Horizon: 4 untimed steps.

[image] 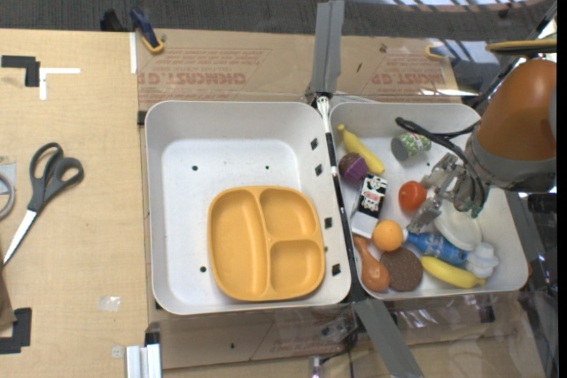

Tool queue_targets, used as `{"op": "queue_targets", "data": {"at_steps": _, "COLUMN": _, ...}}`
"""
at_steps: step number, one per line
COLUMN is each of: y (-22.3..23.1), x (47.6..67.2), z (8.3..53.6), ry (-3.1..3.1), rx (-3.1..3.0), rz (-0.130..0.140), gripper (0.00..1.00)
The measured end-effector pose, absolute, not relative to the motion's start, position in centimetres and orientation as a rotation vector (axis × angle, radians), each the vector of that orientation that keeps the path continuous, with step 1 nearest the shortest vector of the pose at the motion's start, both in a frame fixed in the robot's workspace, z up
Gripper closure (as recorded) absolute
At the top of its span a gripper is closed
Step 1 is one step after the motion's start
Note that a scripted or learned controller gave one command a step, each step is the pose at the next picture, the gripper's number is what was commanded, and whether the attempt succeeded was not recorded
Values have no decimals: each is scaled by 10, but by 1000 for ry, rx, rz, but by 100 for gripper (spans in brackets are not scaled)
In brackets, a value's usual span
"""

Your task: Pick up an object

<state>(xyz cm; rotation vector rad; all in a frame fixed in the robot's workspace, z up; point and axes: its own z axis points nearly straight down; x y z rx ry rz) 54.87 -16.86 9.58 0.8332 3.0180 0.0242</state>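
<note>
The right bin (509, 217) holds several small objects. Among them are a red tomato (410, 195), an orange (387, 235), a small yellow banana (361, 150) and a purple vegetable (353, 165). There is also a black-and-white box (372, 195), a brown disc (404, 270), a blue packet (438, 245), a white cup (461, 230) and a larger banana (450, 272). My gripper (434, 206) hangs low over the bin's middle, just right of the tomato and above the blue packet. Nothing is visibly held.
The left bin (177, 190) holds a yellow divided plate (266, 242). A green speckled object (412, 143) lies at the back of the right bin. Scissors (44, 181) lie on the wooden bench at the far left. A black cable (434, 130) runs from the arm over the right bin.
</note>
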Motion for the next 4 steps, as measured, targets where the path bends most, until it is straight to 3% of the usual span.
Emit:
{"op": "queue_targets", "data": {"at_steps": 1, "y": -160, "x": 490, "z": 94, "ry": 2972, "rx": 985, "rz": 4, "gripper": 0}}
{"op": "queue_targets", "data": {"at_steps": 2, "y": -124, "x": 585, "z": 92, "ry": 2831, "rx": 1356, "rz": -1, "gripper": 0}}
{"op": "queue_targets", "data": {"at_steps": 3, "y": -124, "x": 586, "z": 102, "ry": 2830, "rx": 1351, "rz": -4, "gripper": 100}}
{"op": "queue_targets", "data": {"at_steps": 4, "y": -185, "x": 536, "z": 177, "ry": 2961, "rx": 1039, "rz": -1, "gripper": 100}}
